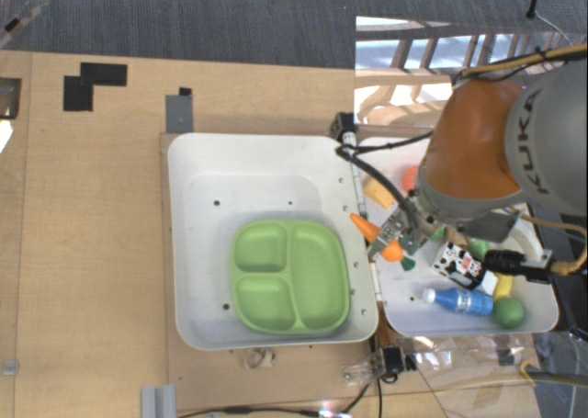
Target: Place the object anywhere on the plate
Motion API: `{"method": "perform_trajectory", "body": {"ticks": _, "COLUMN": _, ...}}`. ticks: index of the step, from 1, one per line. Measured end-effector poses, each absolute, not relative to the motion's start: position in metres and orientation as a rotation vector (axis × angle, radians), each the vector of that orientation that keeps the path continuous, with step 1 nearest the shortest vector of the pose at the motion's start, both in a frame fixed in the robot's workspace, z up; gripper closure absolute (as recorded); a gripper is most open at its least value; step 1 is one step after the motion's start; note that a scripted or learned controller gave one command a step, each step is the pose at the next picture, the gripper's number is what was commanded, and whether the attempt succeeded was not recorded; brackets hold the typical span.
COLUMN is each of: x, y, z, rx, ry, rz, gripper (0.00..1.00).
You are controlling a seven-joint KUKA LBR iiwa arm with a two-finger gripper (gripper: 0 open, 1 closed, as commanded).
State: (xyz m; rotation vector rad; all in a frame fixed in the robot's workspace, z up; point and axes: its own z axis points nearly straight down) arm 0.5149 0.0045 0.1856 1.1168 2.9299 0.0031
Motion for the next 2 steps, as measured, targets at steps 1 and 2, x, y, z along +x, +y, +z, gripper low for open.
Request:
{"method": "perform_trajectory", "body": {"ticks": 1, "x": 0.5058, "y": 0.0968, "z": 0.1851, "rx": 1.144, "ry": 2.921, "rz": 0.008, "gripper": 1.0}}
{"method": "perform_trajectory", "body": {"ticks": 2, "x": 0.5064, "y": 0.0941, "z": 0.1852, "rx": 1.15, "ry": 2.918, "rz": 0.006, "gripper": 0.0}}
